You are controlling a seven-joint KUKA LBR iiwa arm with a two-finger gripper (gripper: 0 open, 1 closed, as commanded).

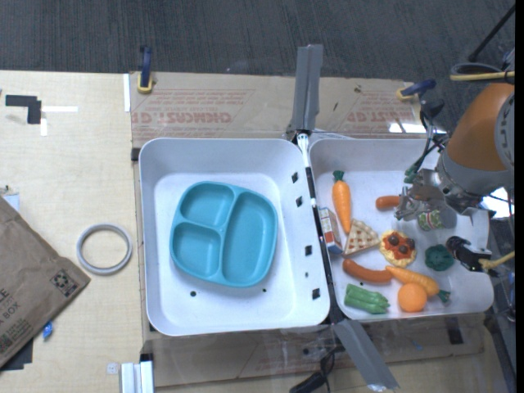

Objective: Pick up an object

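- The arm [483, 129], grey with an orange band, reaches in from the right and hangs its end effector [417, 205] low over the right bin [372, 160], a placement that suits a grab at the toy food gathered there
- I cannot tell how wide the end effector stands, as the metal parts blur together; a small pale-green piece [431, 218] sits right at its tip, and whether it is gripped or merely beside it I cannot tell
- Likely candidates lie near: a small orange-red piece [388, 203] just left of the tip, and a round pizza-like toy [399, 248] just below it
- Farther left lie an upright carrot [341, 203], a triangular pizza slice [360, 237] and a red sausage [368, 272]; along the front edge are a green pepper-like toy [366, 299], a second carrot [413, 278] and an orange [412, 298]
- A dark green lump [438, 257] rests by the right wall
- Open room is scarce: the toys crowd the lower half, so a descent there risks nudging neighbours; the upper part of this bin offers the freest floor
- The divider [311, 211] between the bins and the right wall limit sideways sweeps
- The left bin [155, 219] holds a blue sectioned plate [223, 234], well apart from the arm
- On the desk [57, 178] lie a tape ring [104, 247] and a cardboard box [29, 285], clear of the work
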